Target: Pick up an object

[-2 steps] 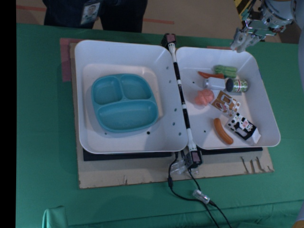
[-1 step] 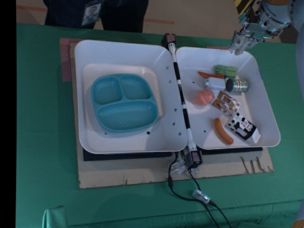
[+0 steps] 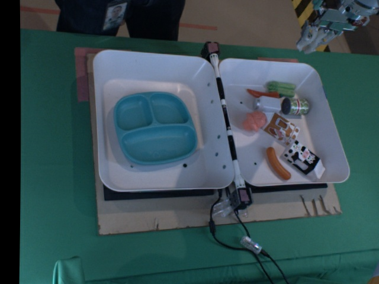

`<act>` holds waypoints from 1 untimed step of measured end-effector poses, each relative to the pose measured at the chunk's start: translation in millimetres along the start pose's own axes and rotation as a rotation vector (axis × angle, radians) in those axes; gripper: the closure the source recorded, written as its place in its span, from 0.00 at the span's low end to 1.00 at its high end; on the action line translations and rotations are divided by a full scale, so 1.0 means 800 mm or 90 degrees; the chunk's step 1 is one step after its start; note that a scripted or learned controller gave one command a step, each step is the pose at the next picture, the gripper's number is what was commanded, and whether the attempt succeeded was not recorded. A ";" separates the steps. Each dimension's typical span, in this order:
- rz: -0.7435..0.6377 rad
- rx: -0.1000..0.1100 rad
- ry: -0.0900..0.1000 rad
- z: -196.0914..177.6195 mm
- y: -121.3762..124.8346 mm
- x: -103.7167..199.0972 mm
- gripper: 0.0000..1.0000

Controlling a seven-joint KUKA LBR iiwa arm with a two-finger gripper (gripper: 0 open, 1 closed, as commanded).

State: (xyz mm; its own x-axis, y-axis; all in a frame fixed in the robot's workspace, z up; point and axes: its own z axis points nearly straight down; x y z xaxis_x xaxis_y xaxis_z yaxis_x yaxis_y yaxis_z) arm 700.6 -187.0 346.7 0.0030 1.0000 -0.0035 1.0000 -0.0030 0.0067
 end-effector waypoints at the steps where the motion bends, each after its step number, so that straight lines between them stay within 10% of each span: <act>1: 0.000 0.002 0.000 0.042 0.000 0.000 1.00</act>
State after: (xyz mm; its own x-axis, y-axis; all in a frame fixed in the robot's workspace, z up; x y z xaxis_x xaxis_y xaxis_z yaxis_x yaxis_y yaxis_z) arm 700.4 -187.0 313.0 0.0032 1.0000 -0.0040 1.0000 -0.0032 0.0029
